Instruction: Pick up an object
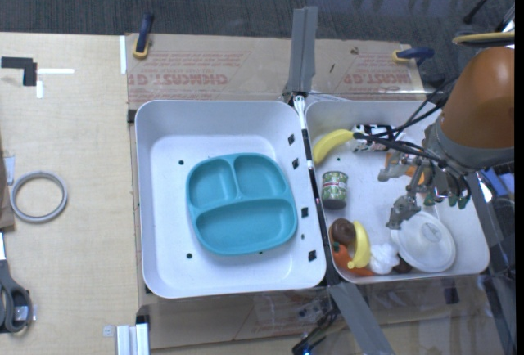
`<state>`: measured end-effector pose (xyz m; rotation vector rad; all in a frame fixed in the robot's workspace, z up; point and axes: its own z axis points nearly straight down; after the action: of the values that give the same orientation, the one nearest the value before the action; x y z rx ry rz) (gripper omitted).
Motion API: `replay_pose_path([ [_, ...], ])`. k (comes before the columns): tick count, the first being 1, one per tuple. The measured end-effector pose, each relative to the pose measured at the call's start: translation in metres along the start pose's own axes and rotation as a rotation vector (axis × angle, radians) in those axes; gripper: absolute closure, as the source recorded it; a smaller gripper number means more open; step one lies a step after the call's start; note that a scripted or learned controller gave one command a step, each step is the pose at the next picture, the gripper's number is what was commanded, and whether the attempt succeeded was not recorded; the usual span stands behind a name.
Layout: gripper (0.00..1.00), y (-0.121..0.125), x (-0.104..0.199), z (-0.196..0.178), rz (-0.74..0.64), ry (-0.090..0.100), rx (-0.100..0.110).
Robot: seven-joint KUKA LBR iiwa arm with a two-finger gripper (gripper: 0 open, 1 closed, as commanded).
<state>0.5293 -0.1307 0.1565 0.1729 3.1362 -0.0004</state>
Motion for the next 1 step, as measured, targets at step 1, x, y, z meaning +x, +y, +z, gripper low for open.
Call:
replay_pose_path([
  [1,0.0,0.0437,-0.0627,0.0647,0.01,-0.002,0.0],
])
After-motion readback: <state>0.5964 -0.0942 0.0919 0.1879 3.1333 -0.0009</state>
